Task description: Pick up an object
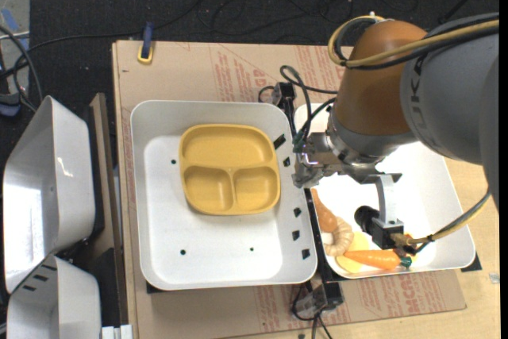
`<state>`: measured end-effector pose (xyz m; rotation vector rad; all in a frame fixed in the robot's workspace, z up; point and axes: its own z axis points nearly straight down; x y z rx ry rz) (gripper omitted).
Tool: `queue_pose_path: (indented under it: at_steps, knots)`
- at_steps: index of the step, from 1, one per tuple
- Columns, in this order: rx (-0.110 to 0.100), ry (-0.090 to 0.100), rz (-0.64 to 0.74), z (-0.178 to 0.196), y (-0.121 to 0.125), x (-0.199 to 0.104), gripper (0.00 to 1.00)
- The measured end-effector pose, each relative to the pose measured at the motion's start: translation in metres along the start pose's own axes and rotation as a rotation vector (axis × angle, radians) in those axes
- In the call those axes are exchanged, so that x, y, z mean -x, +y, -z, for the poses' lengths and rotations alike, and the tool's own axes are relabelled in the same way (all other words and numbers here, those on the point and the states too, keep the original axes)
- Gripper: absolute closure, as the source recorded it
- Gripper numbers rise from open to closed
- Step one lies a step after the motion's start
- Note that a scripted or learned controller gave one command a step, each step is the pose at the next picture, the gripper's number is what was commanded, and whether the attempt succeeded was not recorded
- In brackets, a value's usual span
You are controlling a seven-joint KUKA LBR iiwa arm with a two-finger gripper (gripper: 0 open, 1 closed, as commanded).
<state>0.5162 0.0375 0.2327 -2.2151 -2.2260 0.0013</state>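
The right bin [444, 194] holds a small heap of toy food at its front left corner. In the heap lie an orange carrot [371, 258], a tan curled piece [341, 234] and a pale yellow piece [359, 244] under them. My gripper [316, 167] hangs over the left part of this bin, just behind the heap, mostly hidden beneath the grey wrist and the orange band [381, 63]. I see nothing held in it. A yellow divided plate [230, 168] lies in the left bin [159, 250].
The arm covers most of the right bin's rear half. Cables [290, 91] run along the wall between the two bins. Two other white tubs [48, 171] stand off the bench at the left. A cardboard sheet [238, 63] lies under both bins.
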Motion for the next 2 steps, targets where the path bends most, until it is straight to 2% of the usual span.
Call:
queue_pose_path:
  at_steps: [1,2]
  knots:
    - [-0.001,0.001,0.003,-0.0084,-0.0136,-0.0457,1.00]
    - [0.000,0.000,-0.003,-0.0081,-0.0130,-0.0429,0.00]
